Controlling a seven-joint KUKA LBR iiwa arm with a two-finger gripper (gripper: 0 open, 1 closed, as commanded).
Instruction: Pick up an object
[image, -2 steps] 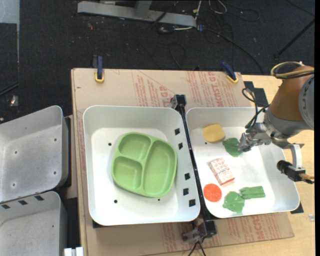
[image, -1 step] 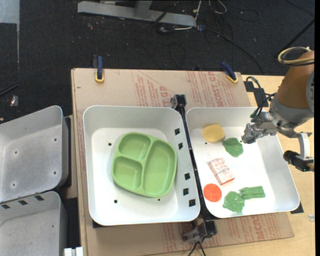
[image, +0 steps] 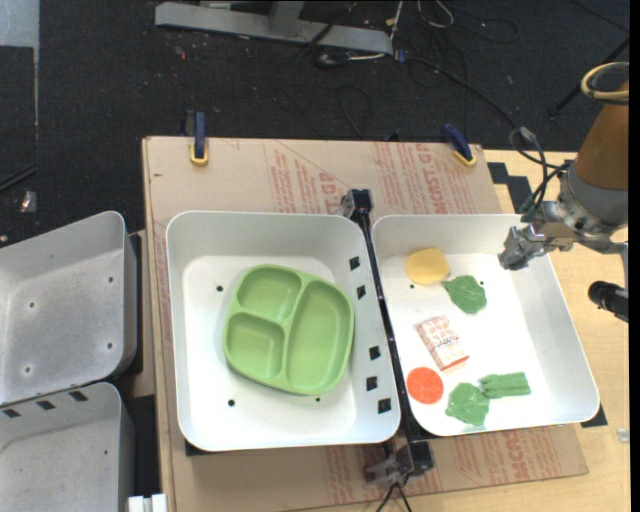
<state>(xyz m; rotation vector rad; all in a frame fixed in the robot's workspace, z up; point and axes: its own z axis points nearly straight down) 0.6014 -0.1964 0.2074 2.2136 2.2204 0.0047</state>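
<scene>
The claw (image: 514, 250) hung over the top right edge of the right bin (image: 560, 330), and I could not tell if it was apart or together. In that bin lay a round yellow thing (image: 427, 266), a green leafy piece (image: 466, 293), a small red and white box (image: 442, 342), a flat orange disc (image: 425, 385) and a green broccoli piece (image: 485, 396). A green divided plate (image: 289, 328) sat in the left bin (image: 200, 250).

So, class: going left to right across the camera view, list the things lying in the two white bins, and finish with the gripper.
Green divided tray → red disc → yellow piece → small carton → green bar → gripper.
</scene>
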